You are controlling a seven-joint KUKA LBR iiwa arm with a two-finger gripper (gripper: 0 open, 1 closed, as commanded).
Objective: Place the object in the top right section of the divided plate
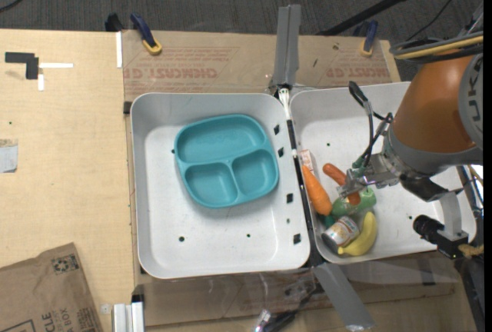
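Note:
A teal divided plate (181,147) lies in the left bin (154,192), with one wide section at the back and two smaller ones at the front. All three sections are bare. My gripper (356,183) is low in the right bin (407,219), right over a cluster of toy food. The cluster holds an orange carrot (317,194), a small red-orange piece (334,172), a green piece (366,201), a yellow banana (364,237) and a small can (340,230). The gripper's tip is down among the green and red-orange pieces, and its body hides what it touches.
A divider wall (290,161) runs between the two bins, with a thin white and pink packet (306,160) leaning against it. Cables and a black bracket (432,230) sit at the right bin's right side. The arm's orange band (434,111) hangs over that bin.

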